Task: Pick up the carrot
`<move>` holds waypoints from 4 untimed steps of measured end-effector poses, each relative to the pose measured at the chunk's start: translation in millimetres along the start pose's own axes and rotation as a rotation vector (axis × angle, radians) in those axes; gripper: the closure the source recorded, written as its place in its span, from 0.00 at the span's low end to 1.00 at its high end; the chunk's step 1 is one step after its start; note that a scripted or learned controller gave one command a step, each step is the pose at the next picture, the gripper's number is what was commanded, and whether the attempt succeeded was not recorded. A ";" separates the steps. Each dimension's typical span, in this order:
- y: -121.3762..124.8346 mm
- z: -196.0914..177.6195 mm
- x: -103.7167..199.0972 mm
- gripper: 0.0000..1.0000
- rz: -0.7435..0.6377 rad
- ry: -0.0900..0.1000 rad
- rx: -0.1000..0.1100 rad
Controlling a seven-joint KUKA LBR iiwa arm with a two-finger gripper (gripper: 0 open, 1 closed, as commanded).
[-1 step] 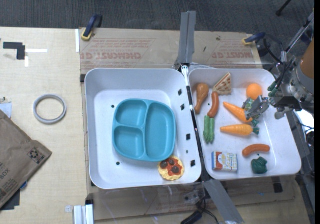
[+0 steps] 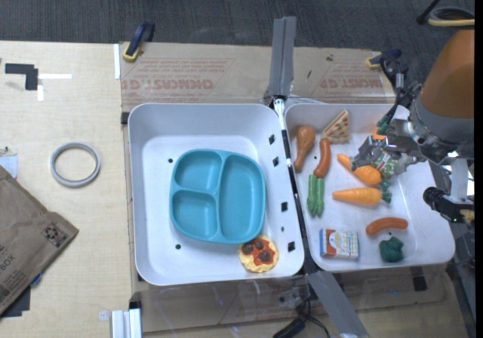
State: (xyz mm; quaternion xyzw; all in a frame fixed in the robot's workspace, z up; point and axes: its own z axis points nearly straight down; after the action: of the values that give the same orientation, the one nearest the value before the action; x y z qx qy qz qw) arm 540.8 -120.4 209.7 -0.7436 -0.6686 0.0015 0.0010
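Observation:
The carrot [image 2: 358,195], orange with a green leafy end pointing right, lies flat in the middle of the right bin [image 2: 430,253]. My gripper [image 2: 377,154] hangs low over the bin's upper right part, just above and to the right of the carrot. A rounded orange piece [image 2: 367,174] with green leaves sits directly under the gripper, between it and the carrot. The gripper is apart from the carrot.
Also in the right bin are a drumstick [image 2: 304,140], a sandwich wedge [image 2: 337,127], a red sausage [image 2: 323,158], a green vegetable [image 2: 315,195], a second sausage [image 2: 386,225], broccoli [image 2: 392,248] and a small box [image 2: 339,243]. The left bin holds a blue divided plate [image 2: 219,195] and a small pizza [image 2: 259,253].

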 end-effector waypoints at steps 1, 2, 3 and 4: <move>24.3 117.8 -13.6 0.00 0.143 0.001 -0.003; 3.2 118.3 -40.2 0.00 -0.167 0.001 -0.002; 39.6 117.9 -27.0 0.00 -0.003 0.000 -0.003; 78.9 117.5 0.5 0.00 -0.120 0.000 -0.004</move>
State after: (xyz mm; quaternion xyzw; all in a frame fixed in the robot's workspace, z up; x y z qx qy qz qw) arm 618.9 -128.3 91.9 -0.7023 -0.7119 0.0002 -0.0005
